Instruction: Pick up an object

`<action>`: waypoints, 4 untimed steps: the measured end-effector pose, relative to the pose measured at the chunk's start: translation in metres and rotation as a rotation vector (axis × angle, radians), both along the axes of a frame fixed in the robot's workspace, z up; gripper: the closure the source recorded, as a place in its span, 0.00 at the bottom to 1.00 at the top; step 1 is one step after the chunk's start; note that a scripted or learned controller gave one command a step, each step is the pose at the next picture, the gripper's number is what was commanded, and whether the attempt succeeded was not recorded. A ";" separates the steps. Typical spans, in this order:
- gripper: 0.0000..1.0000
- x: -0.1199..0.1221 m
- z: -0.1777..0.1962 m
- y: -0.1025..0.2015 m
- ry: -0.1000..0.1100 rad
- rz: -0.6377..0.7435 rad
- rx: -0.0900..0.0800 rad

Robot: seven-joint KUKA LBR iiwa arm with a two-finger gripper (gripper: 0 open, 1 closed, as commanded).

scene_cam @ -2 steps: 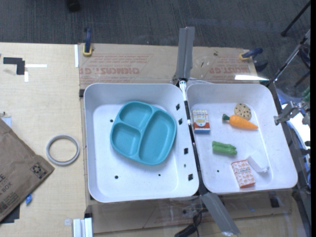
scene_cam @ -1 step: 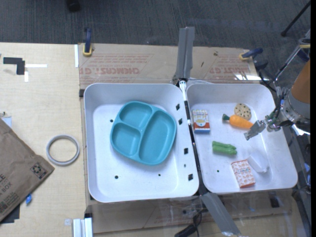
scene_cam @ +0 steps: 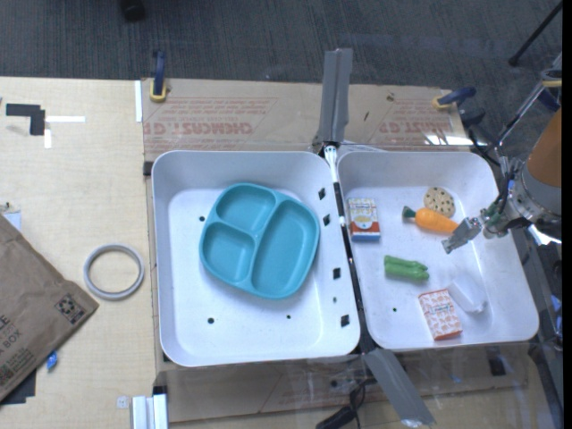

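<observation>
Altogether two white bins sit side by side on the tabletop (scene_cam: 80, 195). The left bin (scene_cam: 179, 329) holds a single item: one teal divided plate (scene_cam: 259, 239) with three compartments, lying flat near the bin's middle. The right bin (scene_cam: 384, 324) holds six things. One small red-and-white box (scene_cam: 364, 219) lies near its left wall. One round speckled cookie (scene_cam: 439, 200) lies toward the far side, and one orange carrot (scene_cam: 433, 221) lies just in front of it, touching or nearly touching it. One green vegetable piece (scene_cam: 406, 268) lies near the middle of the bin. One red-and-white packet (scene_cam: 440, 315) lies near the front wall, and one clear, hard-to-read plastic item (scene_cam: 468, 294) lies just beside it to the right.

The gripper (scene_cam: 458, 236) reaches in from the right, low over the right bin, just right of the carrot and apart from the green piece. Whether it is open or closed I cannot tell from this slant, and nothing can be seen held in it. The grey arm (scene_cam: 523, 206) behind it crosses the bin's right wall.

Outside the bins, one roll of tape (scene_cam: 113, 270) lies on the tabletop to the left, with one brown cardboard box (scene_cam: 36, 307) at the left edge. One flat cardboard sheet (scene_cam: 268, 119) with red printing lies behind the bins, held by two blue clamps (scene_cam: 158, 70). A grey divider bar (scene_cam: 335, 96) rises between the bins at the back.
</observation>
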State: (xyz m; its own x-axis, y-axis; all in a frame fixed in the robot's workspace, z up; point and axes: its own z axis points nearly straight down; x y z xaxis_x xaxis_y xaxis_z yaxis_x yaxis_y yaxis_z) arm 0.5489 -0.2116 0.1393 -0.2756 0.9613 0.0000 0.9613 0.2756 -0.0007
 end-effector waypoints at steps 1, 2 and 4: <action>0.00 0.057 -0.048 -0.005 -0.001 -0.022 0.005; 1.00 0.058 -0.039 -0.007 -0.001 -0.022 0.002; 1.00 0.110 0.067 0.080 -0.001 -0.118 -0.002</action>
